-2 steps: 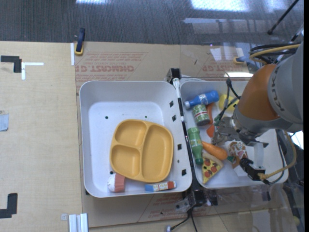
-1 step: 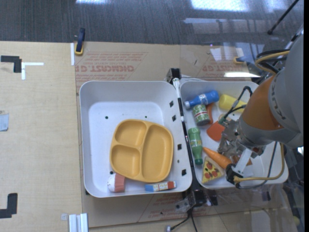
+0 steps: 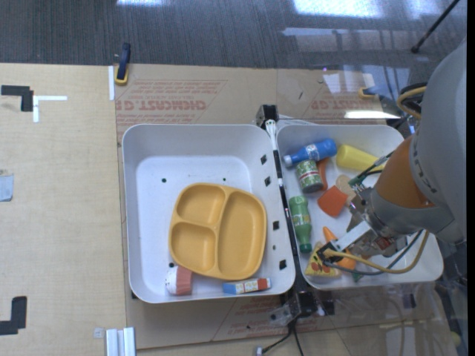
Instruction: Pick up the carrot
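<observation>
Your tool [image 3: 361,232] hangs low over the right bin [image 3: 386,133], but you cannot tell how it is set; wrist and cables hide the tip. The carrot [image 3: 338,245] lies just left of and slightly below the tool, by a pizza slice toy [image 3: 320,265]. A green bottle [image 3: 299,219] lies further left.

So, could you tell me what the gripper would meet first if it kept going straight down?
Probably the carrot, lying just below the gripper beside a pizza slice toy, though depth is unclear.
</observation>
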`<act>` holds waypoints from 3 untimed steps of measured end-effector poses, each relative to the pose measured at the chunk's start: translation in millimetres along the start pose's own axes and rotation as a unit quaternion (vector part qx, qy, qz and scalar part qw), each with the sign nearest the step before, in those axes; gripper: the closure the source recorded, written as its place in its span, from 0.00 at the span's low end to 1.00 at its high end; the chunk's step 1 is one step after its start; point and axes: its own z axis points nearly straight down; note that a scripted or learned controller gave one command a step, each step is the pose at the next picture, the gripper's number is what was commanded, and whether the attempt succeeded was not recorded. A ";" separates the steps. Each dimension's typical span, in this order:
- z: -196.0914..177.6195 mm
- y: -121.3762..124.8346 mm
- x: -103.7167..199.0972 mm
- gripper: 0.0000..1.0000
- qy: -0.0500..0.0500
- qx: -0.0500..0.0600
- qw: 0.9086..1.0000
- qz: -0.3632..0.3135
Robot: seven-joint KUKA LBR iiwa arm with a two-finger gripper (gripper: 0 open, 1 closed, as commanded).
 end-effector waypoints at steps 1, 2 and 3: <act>-0.4 32.1 78.3 0.00 -0.002 0.000 0.999 0.032; 0.1 2.0 5.5 0.00 -0.001 0.001 0.999 0.033; -0.7 66.4 66.0 0.00 -0.001 0.000 0.993 0.118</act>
